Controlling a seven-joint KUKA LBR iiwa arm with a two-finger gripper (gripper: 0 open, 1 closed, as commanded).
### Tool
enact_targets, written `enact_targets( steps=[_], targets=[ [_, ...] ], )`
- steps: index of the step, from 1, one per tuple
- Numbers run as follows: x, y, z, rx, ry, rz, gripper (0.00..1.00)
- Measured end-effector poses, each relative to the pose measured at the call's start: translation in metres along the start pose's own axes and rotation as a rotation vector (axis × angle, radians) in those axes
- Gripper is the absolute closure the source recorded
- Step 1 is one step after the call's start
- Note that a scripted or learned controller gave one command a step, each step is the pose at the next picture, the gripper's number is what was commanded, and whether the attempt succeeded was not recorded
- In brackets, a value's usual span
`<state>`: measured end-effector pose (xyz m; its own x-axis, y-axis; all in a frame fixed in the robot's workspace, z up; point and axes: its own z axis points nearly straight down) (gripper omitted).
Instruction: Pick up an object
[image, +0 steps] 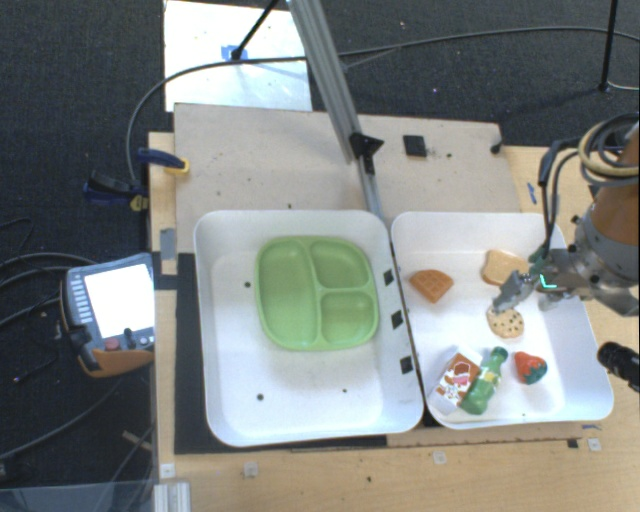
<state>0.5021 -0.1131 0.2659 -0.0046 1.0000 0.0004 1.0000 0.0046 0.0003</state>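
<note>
The gripper hangs right over the chocolate-chip cookie in the right bin, and I can't tell how it's set. The toast slice sits just beyond the cookie; a slightly off descent might nudge both.

The right bin is being crowded by a cookie, bottle and strawberry. Room is being left around the waffle.
</note>
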Motion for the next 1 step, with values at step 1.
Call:
enact_targets(
  steps=[1],
  targets=[
    [0.0000,0.0004,-0.0006,-0.002,0.000,0.000,0.00]
  ],
)
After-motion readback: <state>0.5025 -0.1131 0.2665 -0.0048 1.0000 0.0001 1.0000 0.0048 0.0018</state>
